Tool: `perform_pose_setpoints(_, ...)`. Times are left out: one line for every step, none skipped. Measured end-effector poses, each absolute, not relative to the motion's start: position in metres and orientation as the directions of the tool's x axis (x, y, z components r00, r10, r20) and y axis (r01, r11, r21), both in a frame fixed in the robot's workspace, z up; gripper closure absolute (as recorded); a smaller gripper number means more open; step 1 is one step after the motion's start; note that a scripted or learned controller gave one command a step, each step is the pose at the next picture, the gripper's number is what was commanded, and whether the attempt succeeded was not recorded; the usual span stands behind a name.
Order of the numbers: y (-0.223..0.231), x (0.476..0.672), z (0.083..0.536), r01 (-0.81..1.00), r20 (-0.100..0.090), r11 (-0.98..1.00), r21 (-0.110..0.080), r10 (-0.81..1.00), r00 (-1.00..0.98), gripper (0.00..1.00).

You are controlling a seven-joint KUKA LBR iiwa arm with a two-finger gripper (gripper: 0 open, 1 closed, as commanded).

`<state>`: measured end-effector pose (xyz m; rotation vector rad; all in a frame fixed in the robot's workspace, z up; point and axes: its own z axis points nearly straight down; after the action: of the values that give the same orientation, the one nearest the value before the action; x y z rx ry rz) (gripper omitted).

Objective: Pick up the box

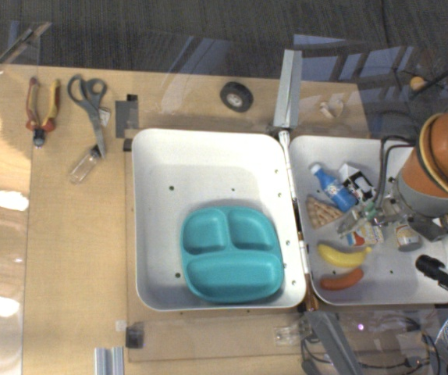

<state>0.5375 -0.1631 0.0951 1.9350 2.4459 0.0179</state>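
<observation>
Desk (68,272): pale wood. Lying on it, all on the side away from the pincer (372,213): two white bins (208,162) side by side, nearest it; farther off a roll of black tape (236,96), scissors (90,100), red-handled pliers (40,109), a small clear vial (83,165).

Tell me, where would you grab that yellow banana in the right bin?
Probably from straight above, at the middle of the banana, closing across its narrow width. It lies flat and gently curved, so the middle should balance best. A red sausage-shaped item lies close below its right end, so stay clear of that end.
</observation>
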Motion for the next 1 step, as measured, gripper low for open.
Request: perform_pose_setpoints(-0.1629, 0.5417, 0.1088, 0.972, -0.017, 0.233, 0.035, 0.972, -0.233, 1.0)
